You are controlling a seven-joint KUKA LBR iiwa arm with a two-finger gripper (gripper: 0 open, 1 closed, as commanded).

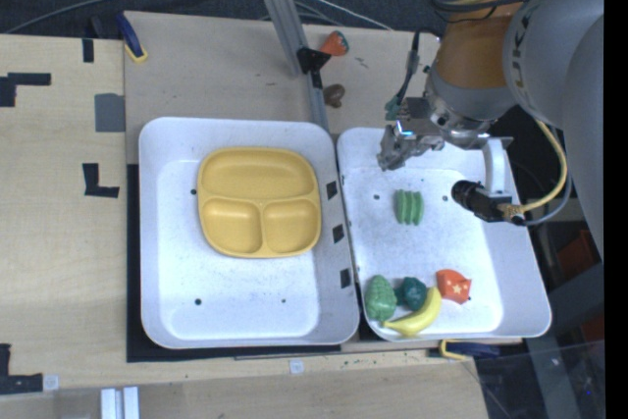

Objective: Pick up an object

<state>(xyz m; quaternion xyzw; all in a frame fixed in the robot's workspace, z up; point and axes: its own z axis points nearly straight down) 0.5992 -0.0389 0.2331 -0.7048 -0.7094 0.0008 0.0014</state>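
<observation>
Down at the near rim, a banana [420,317] lay wedged with a green vegetable [381,296], a dark green piece [412,291] and a red strawberry-like toy [453,285]. The gripper [397,150] hovered over the right bin [510,250], nothing visibly in it, just behind a ridged green toy [408,207], likely its target. The yellow divided tray [260,199] sat in the left bin [157,240].

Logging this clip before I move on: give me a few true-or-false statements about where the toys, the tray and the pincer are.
1. The yellow tray lies in the left bin. True.
2. The pincer grips the banana. False: the banana lies at the right bin's near edge, apart from it.
3. The green ridged toy lies alone mid-bin. True.
4. The red toy sits on the tray. False: it is in the right bin.
</observation>
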